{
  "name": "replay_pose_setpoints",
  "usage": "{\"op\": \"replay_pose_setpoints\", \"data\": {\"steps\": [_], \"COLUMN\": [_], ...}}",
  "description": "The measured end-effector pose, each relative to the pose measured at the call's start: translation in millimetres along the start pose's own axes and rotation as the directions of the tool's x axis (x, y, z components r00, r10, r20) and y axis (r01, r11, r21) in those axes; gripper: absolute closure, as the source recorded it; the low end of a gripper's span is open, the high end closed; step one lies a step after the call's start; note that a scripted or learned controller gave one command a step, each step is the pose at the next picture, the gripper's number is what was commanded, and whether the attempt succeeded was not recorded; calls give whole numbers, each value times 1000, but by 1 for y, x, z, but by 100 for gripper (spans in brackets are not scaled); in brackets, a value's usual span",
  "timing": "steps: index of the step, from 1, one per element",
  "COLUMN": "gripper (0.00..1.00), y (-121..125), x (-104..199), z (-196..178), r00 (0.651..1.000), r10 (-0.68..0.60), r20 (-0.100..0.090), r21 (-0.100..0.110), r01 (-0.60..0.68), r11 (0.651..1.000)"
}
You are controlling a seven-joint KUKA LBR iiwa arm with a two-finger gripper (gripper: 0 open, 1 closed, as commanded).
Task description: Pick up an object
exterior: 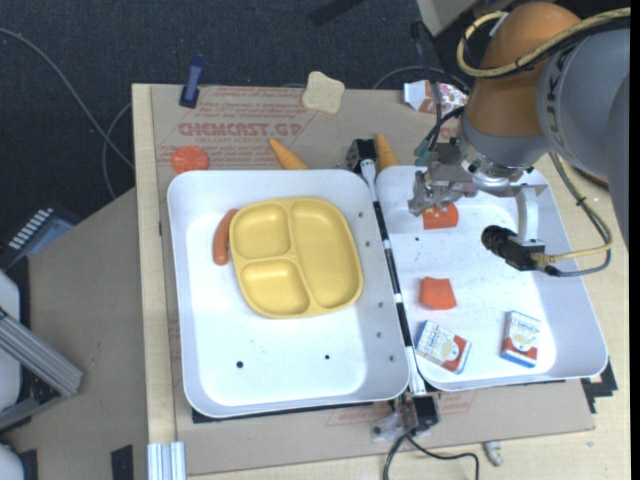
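The gripper (436,200) hangs over the far end of the right bin (570,298), and directly under its tips sits a small orange-red block (441,217), touching or very nearly touching the metal above it. That is the relation the coming move turns on: the block lies straight below the fingers rather than off to a side, so a short drop would bring them around it. The block looks roughly square, with no clear long axis. How wide the jaws stand I cannot tell, since the wrist and its grey housing cover them from above, and the top edge of the block is cut off by the same hardware, so whether it is already pinched is unclear. A second orange block (437,292) lies nearer the front of that bin, well apart from the gripper, with two small cartons (441,346) (520,337) beyond it. The left bin (200,348) holds a yellow divided tray (296,255) and a sausage (221,238).
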State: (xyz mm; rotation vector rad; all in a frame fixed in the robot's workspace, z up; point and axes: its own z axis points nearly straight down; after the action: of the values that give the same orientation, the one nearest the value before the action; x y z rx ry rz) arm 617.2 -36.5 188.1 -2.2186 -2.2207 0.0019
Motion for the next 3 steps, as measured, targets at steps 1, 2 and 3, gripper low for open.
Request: {"op": "replay_pose_setpoints", "data": {"steps": [1,2,3], "gripper": [100,100,100], "y": [-9,-17,-3], "x": [37,104,57], "z": [4,-9,-15], "r00": [1000,1000,1000], "r10": [0,-1,2], "r20": [0,0,3], "r21": [0,-2,-4], "r01": [0,1,-2], "r11": [1000,1000,1000]}}
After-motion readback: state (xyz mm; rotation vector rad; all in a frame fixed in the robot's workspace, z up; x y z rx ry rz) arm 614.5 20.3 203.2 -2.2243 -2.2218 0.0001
